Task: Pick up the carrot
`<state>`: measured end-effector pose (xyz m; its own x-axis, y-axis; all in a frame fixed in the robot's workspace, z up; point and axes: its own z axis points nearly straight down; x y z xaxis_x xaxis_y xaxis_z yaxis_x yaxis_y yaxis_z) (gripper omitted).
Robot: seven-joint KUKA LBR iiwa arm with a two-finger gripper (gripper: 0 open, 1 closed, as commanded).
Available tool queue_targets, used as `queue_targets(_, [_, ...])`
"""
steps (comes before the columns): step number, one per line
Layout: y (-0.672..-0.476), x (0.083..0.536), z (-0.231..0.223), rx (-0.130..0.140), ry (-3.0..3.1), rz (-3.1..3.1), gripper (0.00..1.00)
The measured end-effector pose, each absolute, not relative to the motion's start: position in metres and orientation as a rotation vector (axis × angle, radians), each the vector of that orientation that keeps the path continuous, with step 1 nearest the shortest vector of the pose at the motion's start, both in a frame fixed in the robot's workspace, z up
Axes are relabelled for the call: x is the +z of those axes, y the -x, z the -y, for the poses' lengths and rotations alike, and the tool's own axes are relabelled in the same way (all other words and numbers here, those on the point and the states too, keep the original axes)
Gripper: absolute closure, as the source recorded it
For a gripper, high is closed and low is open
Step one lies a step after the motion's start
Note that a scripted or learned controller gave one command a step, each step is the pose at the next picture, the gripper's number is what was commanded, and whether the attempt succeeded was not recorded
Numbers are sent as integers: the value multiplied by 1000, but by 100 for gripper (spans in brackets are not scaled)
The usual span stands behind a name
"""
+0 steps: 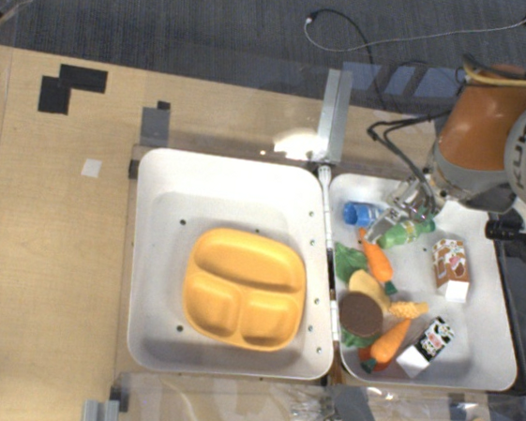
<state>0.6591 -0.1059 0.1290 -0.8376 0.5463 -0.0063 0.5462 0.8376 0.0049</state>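
Two tapered orange carrots [379, 261] lie in the right bin [488, 306]; whether gripper [412, 208] grips, unclear.

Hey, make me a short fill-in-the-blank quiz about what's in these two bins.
1. The yellow tray lies in the ____ bin.
2. The tray has ____ compartments.
3. The gripper is over the ____ bin.
4. The carrot next to the green leaf is colored ____.

Answers: left; three; right; orange
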Motion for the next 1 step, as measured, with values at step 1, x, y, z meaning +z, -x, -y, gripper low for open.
queue_targets(1, [-656, 209, 196, 2, -1019, -2960, 0])
